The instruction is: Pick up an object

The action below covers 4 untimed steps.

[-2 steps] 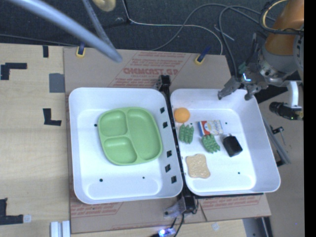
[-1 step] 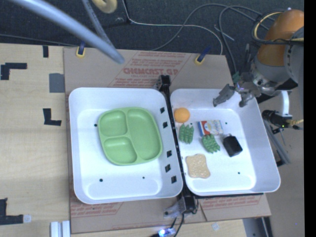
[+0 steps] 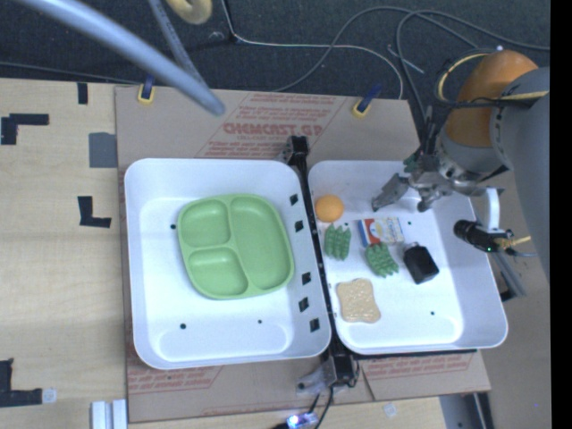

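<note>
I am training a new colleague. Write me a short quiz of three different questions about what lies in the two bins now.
1. True or false: the green divided plate lies in the left bin.
2. Which item sits nearest the divider in the right bin? A orange ball B black block C small printed packet
3. Fill in: the slice of toast lies toward the ____ edge of its bin.

Key: 1 true; 2 A; 3 front
</note>
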{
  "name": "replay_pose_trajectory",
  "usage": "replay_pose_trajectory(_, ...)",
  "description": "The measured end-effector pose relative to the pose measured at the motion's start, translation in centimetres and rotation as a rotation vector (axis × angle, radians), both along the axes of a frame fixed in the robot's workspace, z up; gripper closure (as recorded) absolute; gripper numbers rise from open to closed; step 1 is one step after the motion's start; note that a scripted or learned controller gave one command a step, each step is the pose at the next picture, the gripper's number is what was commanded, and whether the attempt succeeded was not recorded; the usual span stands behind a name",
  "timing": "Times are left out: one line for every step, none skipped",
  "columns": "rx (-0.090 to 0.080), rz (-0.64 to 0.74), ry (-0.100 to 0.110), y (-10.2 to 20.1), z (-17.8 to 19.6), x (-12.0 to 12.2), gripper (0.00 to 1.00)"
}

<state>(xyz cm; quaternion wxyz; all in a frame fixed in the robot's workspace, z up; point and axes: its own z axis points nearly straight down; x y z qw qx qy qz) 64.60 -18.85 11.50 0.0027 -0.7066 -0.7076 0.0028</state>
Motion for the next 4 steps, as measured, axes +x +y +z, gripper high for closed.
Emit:
replay_pose_trajectory(-0.001, 0.001, -0.007, 0.0, 1.5, 0.2, 1.0)
replay_pose_trajectory(-0.001, -0.001, -0.012, -0.2, 7.3, -0.6, 1.0)
replay_pose_trajectory(-0.001, 0.0, -0.011, -0.2, 11.0, -0.5, 1.0)
replay_pose_trajectory(0.001, 0.003, -0.007, 4.2, 11.3, -2.3, 1.0)
